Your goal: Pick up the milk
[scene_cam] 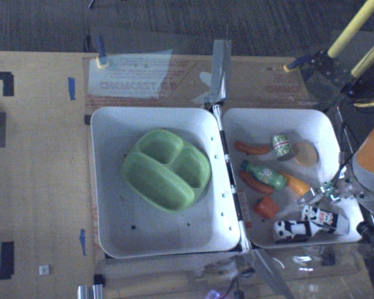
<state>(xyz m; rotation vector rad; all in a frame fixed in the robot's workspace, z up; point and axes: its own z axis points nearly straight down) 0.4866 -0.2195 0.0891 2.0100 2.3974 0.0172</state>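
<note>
The milk (310, 224) is a white carton with black cow patches and a red label. It lies on its side in the front right corner of the right bin (265, 118). My gripper (323, 193) hangs just above and behind the carton, near the bin's right wall, with the grey arm and its orange band (369, 157) reaching in from the right edge. The carton rests on the bin floor, and nothing shows it being held.
The right bin also holds a green bottle (265, 175), a carrot (297, 184), a red sausage (253, 147), a small can (282, 146), a brown round item (306, 154) and a red pepper (267, 207). A green divided plate (166, 169) lies in the left bin (112, 217).
</note>
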